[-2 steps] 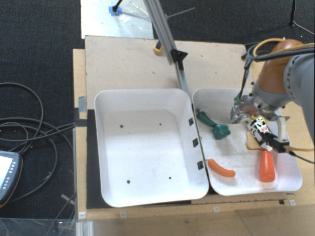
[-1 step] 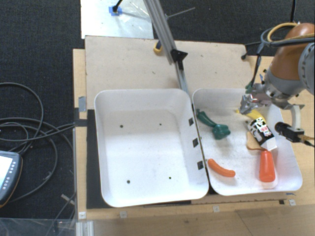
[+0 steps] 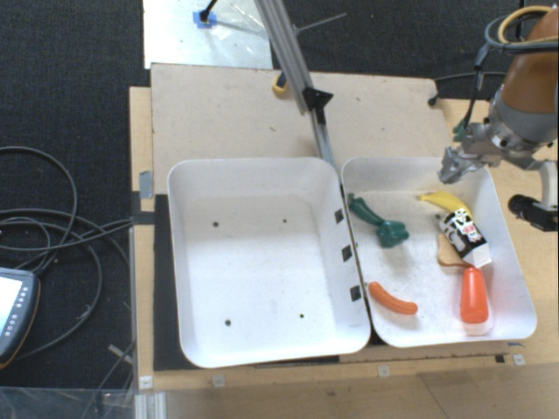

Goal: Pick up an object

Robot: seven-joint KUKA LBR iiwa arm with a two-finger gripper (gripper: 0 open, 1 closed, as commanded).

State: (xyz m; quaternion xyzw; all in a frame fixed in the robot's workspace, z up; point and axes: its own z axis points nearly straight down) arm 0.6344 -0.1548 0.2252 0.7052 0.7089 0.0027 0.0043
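My gripper (image 3: 456, 166) hangs over the upper right corner of the right bin (image 3: 397, 175), above and slightly left of a yellow banana (image 3: 445, 201). Nothing shows between its fingers. Below the banana lies a black-and-white cow-patterned toy (image 3: 463, 230) on a tan slice (image 3: 447, 253). An orange-red carrot-shaped piece (image 3: 472, 295) lies upright near the bin's right wall. A green tool-shaped toy (image 3: 377, 223) rests at the bin's left, and an orange sausage (image 3: 392, 298) lies near the front.
The left bin (image 3: 253, 260) sits beside the right one, joined along a divider with black clips (image 3: 346, 253). A grey metal pole (image 3: 288, 46) slants over the bench from the top. Cables and a pendant (image 3: 13, 308) lie off the bench at left.
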